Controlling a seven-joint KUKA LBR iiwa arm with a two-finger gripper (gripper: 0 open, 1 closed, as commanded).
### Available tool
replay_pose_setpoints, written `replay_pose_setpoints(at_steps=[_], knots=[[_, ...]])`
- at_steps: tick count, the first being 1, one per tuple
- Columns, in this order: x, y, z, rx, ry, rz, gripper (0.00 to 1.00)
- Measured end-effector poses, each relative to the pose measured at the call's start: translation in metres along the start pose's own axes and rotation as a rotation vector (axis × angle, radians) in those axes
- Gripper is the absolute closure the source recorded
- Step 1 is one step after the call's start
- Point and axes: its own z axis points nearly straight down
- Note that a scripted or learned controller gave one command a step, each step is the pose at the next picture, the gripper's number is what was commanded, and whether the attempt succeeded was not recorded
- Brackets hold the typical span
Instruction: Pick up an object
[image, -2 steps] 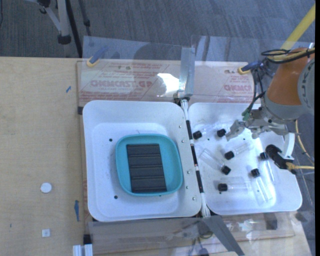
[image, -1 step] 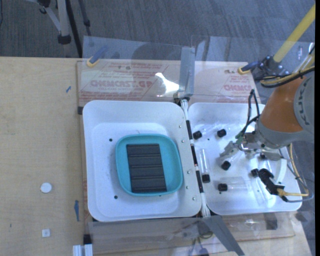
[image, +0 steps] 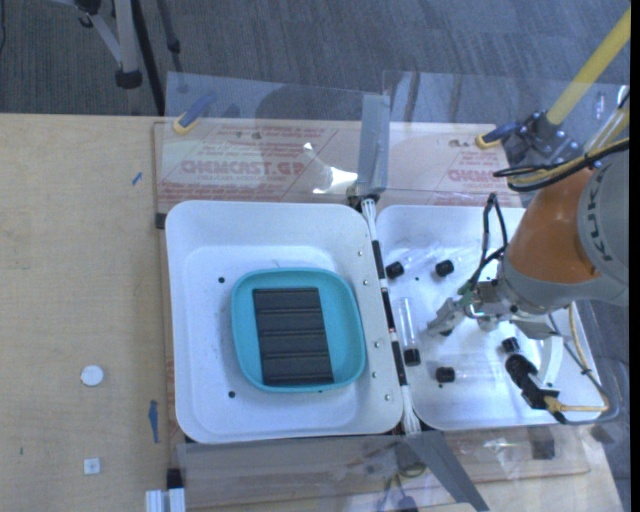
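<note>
surface (image: 70, 250) tan, with a small white disc (image: 92, 376) near its front left. left bin (image: 190, 240) holds a teal tray (image: 345, 330) carrying a dark ribbed block (image: 292, 336), lying flat at the bin's centre. right bin (image: 430, 225): the arm's gripper (image: 470, 312) sits low over the middle; cannot tell whether the jaws are open or closed, and nothing is seen between them. clear panels (image: 260, 165) lie beyond.

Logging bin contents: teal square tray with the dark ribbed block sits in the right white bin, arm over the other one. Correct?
Not quite. The camera view shows the teal square tray with the dark ribbed block in the left white bin; the grey and orange arm is over the right white bin.
</note>
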Motion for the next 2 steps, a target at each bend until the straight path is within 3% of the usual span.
replay_pose_setpoints(at_steps=[1,2], knots=[[0.007,0.078,-0.016,0.005,0.000,-0.087,0.00],[-0.003,0.021,0.000,0.001,0.001,-0.111,0.00]])
